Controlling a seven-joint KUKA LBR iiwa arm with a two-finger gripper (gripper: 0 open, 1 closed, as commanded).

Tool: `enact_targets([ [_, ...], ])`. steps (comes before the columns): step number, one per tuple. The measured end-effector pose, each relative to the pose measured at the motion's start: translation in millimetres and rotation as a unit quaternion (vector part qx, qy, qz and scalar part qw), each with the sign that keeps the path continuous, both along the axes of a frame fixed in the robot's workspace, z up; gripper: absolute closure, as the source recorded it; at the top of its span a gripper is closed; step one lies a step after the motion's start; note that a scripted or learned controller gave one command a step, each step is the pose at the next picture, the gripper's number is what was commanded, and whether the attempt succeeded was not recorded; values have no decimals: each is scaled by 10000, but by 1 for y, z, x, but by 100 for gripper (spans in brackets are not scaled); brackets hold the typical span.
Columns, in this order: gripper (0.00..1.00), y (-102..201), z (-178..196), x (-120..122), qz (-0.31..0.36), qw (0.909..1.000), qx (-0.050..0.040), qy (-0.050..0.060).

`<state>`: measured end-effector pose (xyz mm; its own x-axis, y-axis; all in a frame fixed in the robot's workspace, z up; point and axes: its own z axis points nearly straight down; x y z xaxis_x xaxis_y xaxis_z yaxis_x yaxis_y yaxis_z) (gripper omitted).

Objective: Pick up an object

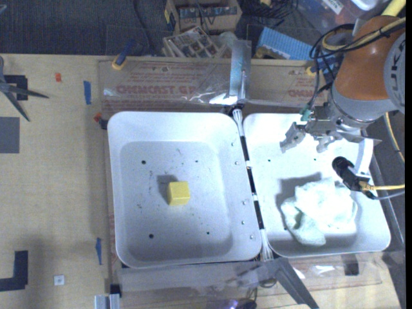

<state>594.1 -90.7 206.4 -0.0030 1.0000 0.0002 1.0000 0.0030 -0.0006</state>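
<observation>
Your surface (51, 192) is a pale wooden top with two shallow white bins side by side and a clutter of boxes and cables behind them. The left bin (129, 134) has a small yellow block (179, 193) lying near its middle, well apart from the arm. The right bin (270, 134) has a crumpled white cloth (322, 214) with a touch of green, bunched toward its near right part. The end effector (308, 135) hangs over the far part of the right bin, above and behind the cloth and not touching it; you can see nothing between its fingers, and whether they are spread or closed cannot be told from this angle. By my reading, you are in the approach step, with no object picked yet. The cloth is the nearer candidate: the next move calls for shifting toward the near side until centred over the bunched folds, then descending and closing on a raised fold.
</observation>
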Motion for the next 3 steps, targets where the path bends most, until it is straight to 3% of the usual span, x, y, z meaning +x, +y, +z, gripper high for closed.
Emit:
enact_targets([
  [1,0,0,0,0,0,10000,0,0],
  [2,0,-88,-59,21,1352,9908,-10,-21],
  [3,0,-134,-81,25,2433,9699,-20,-31],
])
